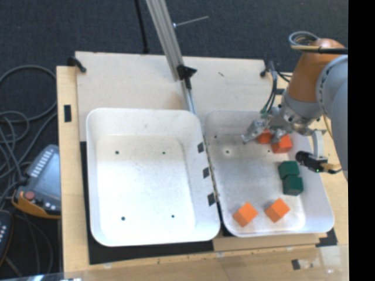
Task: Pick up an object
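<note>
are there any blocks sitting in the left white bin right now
No, all the blocks lie in the right white plastic bin: two green cubes and two orange cubes near its front, plus an orange block by the gripper.

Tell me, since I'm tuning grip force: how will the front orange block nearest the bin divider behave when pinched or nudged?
The orange block looks like a solid cube with flat faces, so it probably stays stiff when pinched and slides rather than rolls. It sits skewed to the bin walls, so a nudge may turn it. It looks small, likely light.
</note>
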`<action>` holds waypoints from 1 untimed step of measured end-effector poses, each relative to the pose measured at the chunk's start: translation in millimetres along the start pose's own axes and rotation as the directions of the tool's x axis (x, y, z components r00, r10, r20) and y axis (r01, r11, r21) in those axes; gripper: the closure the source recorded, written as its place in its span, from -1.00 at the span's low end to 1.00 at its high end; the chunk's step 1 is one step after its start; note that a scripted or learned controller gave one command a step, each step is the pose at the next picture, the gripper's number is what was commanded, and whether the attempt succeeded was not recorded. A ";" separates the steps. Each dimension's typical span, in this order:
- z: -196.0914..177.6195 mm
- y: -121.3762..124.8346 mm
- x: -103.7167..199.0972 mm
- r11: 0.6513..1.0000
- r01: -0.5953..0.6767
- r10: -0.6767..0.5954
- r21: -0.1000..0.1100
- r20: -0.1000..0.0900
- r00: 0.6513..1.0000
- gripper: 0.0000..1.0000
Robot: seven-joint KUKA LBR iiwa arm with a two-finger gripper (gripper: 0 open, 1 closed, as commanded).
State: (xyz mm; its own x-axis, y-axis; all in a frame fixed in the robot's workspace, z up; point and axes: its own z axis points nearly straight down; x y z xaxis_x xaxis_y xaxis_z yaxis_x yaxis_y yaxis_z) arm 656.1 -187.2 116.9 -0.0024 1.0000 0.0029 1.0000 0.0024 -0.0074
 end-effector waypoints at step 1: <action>-0.2 0.1 -0.6 1.000 0.000 0.000 -0.001 0.002 1.000 -1.00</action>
State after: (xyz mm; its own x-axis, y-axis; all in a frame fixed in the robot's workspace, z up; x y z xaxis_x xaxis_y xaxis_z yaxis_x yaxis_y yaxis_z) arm 656.2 -187.8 117.1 -0.0025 1.0000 0.0014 1.0000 0.0025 -0.0061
